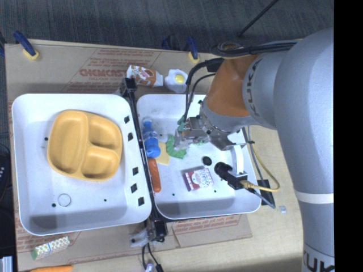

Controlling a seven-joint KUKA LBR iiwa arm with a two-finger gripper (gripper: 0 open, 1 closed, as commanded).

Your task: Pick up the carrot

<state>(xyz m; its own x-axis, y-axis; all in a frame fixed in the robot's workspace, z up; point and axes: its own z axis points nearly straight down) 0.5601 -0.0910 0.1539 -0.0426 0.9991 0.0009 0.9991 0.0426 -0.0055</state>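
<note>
Right now your carrot point(153, 175) lies lengthwise against the left wall of the right bin point(227, 208), lower centre of the frame, just below a blue bottle point(151, 140), while the gripper point(187, 134) hangs well apart over a green item point(177, 147); whether its jaws are wide or narrow you cannot tell. Expect a light, stiff, smooth and probably slippery toy, so pinch it across its middle, minding the wall beside it. Red print on the cardboard point(102, 71) at upper left seems to read "CHEMCAST", and the small red packet point(198, 179) bears unreadable writing.

A bulky grey arm point(289, 95) with an orange band point(229, 89), black cables and a metal wrist.
</note>
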